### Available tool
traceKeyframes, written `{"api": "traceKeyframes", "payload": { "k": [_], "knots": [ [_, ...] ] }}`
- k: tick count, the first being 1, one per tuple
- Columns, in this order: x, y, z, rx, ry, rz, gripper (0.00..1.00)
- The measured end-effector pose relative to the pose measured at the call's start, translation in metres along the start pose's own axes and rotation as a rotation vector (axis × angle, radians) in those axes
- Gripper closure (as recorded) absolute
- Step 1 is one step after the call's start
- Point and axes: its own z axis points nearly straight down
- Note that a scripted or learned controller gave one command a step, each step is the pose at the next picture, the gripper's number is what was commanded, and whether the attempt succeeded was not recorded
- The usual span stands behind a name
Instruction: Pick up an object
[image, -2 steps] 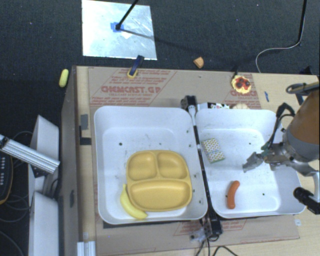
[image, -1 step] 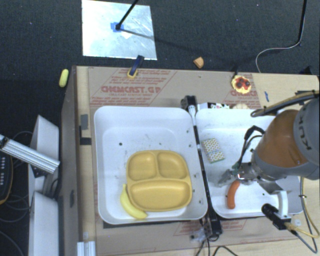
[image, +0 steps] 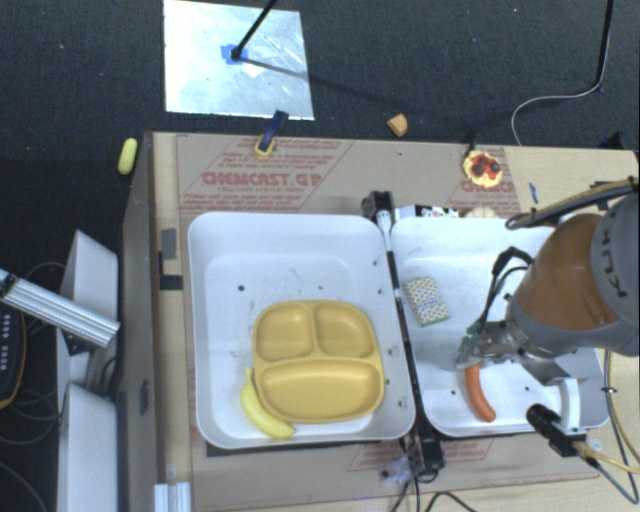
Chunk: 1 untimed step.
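The gripper (image: 478, 352) is low in the right bin (image: 450, 240), right above the top end of the orange hot dog (image: 480, 392), likely to grab it. I cannot tell if it has hold of it.

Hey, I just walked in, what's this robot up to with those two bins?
The arm reaches in from the right over the right bin, trying to pick something up. Its gripper sits low in that bin, just above an orange sausage-shaped toy on the bin floor. I can't tell whether it has hold of the toy. A small patterned block lies nearby in the same bin. The left bin holds a yellow divided plate with a banana at its edge.
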Motion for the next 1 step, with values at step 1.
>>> {"api": "traceKeyframes", "payload": {
  "k": [1],
  "knots": [
    [0.0679, 0.0307, -0.0900, 0.000, -0.001, -0.002, 1.00]
  ]
}}
